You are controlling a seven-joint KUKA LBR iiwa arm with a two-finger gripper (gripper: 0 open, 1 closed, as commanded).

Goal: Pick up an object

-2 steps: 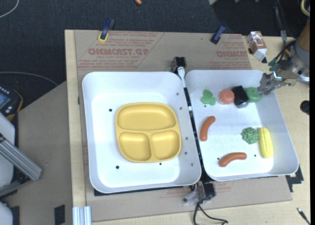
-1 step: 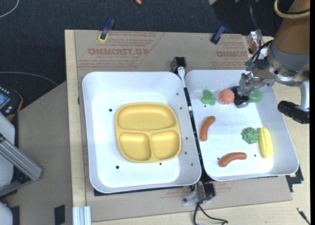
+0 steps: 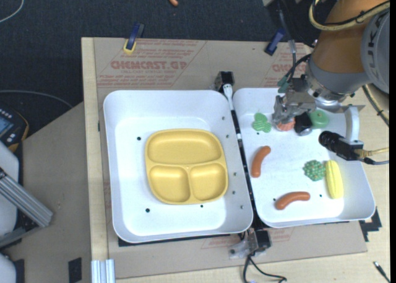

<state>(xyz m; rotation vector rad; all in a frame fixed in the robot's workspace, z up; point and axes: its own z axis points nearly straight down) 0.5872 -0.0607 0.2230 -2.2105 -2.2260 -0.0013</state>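
1. The tool (image 3: 286, 114) hangs low over the far part of the right bin (image 3: 352, 204), beneath the arm's (image 3: 346, 34) orange band, and whether it is spread or pressed together cannot be told from this slant.
2. Right under its tip lies a small reddish-orange toy (image 3: 285, 126), touching or nearly touching it (too hidden to name more closely, and no grip on it can be seen).
3. Just left of the tool sits a green leafy toy vegetable (image 3: 262, 122), and just right of it a paler green piece (image 3: 319, 118), partly behind the wrist hardware.
4. Nearer the camera than the tool, and a little to its left, a toy sausage (image 3: 260, 160) lies slantwise on the bin floor.
5. Further toward the near edge lies a second toy sausage (image 3: 291, 199), well apart from the tool.
6. To the near right of the tool a toy broccoli (image 3: 314, 169) rests just beside a yellow toy corn cob (image 3: 334, 179).
7. Well to the tool's left, in the left bin (image 3: 124, 108), sits a yellow three-compartment plate (image 3: 185, 165).
8. Both bins rest on a cardboard-covered desk (image 3: 173, 65).
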